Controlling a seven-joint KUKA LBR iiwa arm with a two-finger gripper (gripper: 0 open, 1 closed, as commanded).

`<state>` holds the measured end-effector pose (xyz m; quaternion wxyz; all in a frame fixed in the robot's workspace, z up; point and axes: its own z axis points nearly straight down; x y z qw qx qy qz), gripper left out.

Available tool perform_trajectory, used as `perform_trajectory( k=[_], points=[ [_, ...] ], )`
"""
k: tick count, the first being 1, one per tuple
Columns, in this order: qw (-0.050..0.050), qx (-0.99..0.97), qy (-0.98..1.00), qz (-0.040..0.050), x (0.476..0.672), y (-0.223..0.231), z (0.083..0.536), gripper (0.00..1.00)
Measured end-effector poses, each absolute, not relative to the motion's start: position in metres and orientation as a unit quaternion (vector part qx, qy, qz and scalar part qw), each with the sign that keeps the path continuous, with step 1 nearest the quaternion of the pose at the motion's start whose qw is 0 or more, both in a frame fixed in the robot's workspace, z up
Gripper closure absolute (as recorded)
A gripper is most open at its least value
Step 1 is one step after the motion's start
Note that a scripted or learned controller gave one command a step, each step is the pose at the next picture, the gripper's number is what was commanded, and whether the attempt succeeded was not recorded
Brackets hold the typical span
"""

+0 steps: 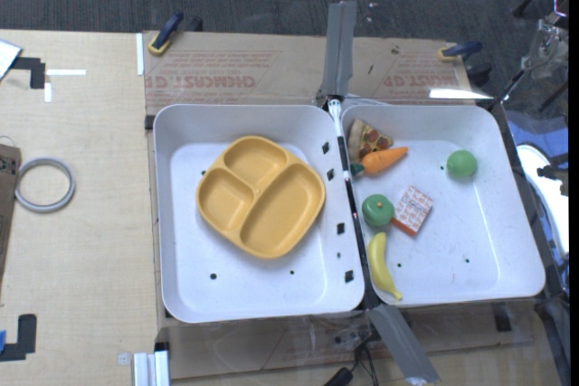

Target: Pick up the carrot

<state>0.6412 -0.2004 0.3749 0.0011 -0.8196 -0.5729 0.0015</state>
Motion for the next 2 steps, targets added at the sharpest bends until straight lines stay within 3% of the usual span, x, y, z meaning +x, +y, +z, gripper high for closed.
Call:
perform_trajectory(
  k=[1, 2],
  points=[
    [0.001, -0.819, -0.573, 0.0019, 0.641, -0.2, 0.375, 0.0],
    [0.0, -0.769, -0.639, 0.0012, 0.66, -0.199, 0.409, 0.0]
  ],
)
